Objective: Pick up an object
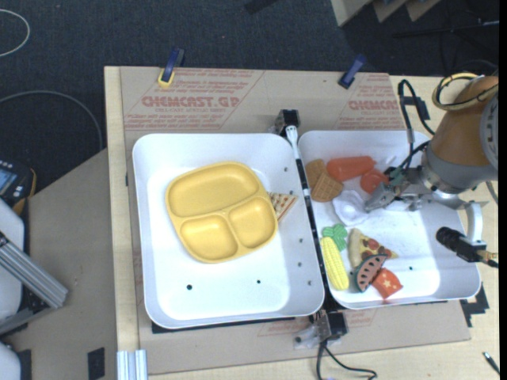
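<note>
Hand [379, 198] lowered in right bin [444, 287] beside white toy [347, 209] and red piece [371, 182]; grip state cannot be told. Single item to be centred, neighbours avoided, before lift.

Yellow tray [218, 212] smooth glossy plastic; bins [150, 212] white plastic; bench [127, 133] probably matt cardboard.

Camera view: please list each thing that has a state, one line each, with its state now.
Yellow plate: right way up, lying in the left bin.
Corn: lying flat in the right bin.
Pizza slice: lying flat beside the corn.
Gripper: low in the right bin, over the toy food.
</note>
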`<control>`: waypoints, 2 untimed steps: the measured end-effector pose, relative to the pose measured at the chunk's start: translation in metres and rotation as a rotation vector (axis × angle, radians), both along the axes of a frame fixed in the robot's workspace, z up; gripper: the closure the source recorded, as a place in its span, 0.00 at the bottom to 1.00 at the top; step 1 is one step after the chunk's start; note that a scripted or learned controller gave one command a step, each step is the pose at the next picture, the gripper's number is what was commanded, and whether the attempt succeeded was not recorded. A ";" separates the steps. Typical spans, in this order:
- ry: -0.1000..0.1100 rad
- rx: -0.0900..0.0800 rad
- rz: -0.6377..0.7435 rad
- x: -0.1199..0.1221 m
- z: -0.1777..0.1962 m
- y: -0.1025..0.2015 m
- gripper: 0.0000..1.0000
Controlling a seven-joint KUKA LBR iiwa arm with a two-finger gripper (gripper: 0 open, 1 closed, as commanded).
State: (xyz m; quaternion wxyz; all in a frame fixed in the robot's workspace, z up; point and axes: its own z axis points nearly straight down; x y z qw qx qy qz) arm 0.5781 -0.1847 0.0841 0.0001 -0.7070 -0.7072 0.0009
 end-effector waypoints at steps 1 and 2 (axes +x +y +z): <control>-0.005 -0.003 -0.001 0.001 0.013 -0.001 1.00; -0.008 -0.002 -0.002 -0.004 0.074 -0.007 1.00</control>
